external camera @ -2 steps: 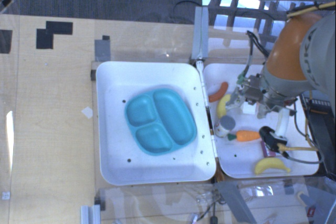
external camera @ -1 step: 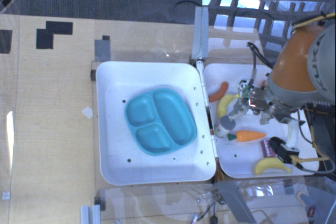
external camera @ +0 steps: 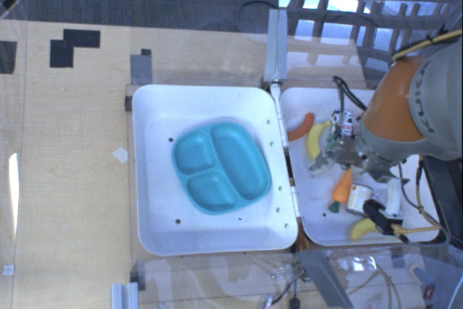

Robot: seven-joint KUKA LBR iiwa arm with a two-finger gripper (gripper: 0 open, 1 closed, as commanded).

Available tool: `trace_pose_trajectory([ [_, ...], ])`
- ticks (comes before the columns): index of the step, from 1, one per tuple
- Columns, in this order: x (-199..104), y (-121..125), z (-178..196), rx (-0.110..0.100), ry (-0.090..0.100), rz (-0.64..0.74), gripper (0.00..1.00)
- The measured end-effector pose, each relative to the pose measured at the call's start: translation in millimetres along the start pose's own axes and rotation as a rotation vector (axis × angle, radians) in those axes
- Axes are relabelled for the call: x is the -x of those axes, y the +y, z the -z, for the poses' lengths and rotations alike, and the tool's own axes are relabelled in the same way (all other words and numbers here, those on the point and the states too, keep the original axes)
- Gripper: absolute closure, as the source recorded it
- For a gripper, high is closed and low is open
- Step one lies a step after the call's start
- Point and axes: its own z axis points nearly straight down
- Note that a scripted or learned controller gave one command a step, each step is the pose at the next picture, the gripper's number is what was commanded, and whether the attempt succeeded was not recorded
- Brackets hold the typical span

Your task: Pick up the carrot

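Observation:
The carrot [external camera: 341, 188] is a short orange piece with a green end, lying in the right bin [external camera: 318, 224] near its middle, pointing toward the front. My gripper [external camera: 323, 161] hangs low over the right bin, just up and left of the carrot's top end. The wrist covers the bin's right side, and the carrot's upper end runs in under it. I cannot see anything held in the gripper.
A blue divided plate [external camera: 221, 166] lies in the left bin [external camera: 155, 228]. In the right bin, a reddish sausage [external camera: 300, 127] and a yellow banana [external camera: 315, 141] lie behind the gripper. A white block [external camera: 359, 197] and another yellow piece [external camera: 362, 229] sit by the front right.

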Motion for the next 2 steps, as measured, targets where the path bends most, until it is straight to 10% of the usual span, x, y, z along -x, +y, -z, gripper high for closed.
trace_pose_trajectory([
  [2, 57, 37, -24, 0.003, -0.001, 0.320, 0.00],
])
